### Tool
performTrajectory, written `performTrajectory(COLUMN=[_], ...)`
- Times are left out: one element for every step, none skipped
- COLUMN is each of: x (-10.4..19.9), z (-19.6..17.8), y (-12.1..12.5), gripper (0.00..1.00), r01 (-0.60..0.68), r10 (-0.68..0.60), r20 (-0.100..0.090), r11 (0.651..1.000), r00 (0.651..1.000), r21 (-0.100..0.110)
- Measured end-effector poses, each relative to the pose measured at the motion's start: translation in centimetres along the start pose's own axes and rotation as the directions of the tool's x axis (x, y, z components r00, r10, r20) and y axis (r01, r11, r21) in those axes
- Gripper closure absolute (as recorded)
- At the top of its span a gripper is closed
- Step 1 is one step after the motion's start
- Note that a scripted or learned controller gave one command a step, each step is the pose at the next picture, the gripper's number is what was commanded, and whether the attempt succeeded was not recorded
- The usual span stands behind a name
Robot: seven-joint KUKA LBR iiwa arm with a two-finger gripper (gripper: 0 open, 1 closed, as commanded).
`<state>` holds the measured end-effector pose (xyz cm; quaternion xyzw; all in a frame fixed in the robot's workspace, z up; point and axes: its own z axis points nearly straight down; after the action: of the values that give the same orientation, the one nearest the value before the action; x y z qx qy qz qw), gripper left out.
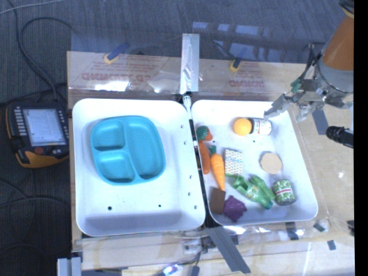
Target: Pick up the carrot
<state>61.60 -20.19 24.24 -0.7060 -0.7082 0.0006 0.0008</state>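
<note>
- A handheld controller with a lit screen lies on the floor, far left of the fingers.
- The left bin holds a blue divided plate, well left of the fingers and lower.
- The right bin sits just below and left of the fingers.
- The carrot lies near that bin's left wall, tip pointing down, well apart from the fingers, down and to their left; a thinner orange piece lies beside it.
- A checkered packet rests just right of the carrot.
- A green toy vegetable and a purple item lie further down.
- An orange ball sits nearest the fingers, just to their left and below.
- A tan disc and a small green can lie below the fingers.
- The gripper hovers over the bin's upper right corner, holding nothing; whether its fingers are spread or closed I cannot tell.
</note>
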Motion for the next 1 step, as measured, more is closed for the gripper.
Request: performTrajectory(x=[2.43], z=[7.18], y=[3.98], gripper=[0.00], r01=[0.218], r10=[-0.218], r20=[0.002], r11=[0.976], r00=[0.976], r21=[0.000])
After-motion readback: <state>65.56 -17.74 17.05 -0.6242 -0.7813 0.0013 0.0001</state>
